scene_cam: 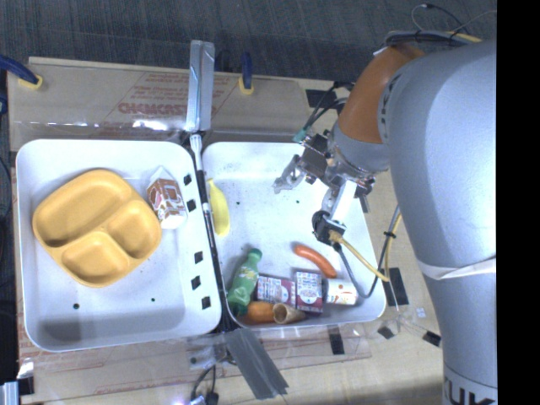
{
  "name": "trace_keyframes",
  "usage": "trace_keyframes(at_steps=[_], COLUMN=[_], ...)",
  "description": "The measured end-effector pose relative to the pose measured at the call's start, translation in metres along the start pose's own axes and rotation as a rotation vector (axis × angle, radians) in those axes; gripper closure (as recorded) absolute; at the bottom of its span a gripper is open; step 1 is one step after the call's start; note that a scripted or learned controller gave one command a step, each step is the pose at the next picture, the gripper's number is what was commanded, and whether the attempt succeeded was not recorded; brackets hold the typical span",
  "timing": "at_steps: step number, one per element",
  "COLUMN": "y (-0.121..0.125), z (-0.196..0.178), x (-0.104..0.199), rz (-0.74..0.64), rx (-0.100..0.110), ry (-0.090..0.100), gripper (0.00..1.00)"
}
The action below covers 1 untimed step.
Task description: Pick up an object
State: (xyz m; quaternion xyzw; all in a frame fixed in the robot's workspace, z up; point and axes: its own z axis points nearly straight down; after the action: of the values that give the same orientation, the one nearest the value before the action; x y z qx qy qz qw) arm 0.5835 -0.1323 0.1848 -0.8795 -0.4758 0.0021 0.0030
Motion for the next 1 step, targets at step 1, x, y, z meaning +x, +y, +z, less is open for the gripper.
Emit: trace_keyframes(at_steps=[1], y=[-0.0117], z=[0.0201], x=[-0.0155], rz=[-0.007], rx=[-0.002], ry=[-0.001], gripper=[0.00])
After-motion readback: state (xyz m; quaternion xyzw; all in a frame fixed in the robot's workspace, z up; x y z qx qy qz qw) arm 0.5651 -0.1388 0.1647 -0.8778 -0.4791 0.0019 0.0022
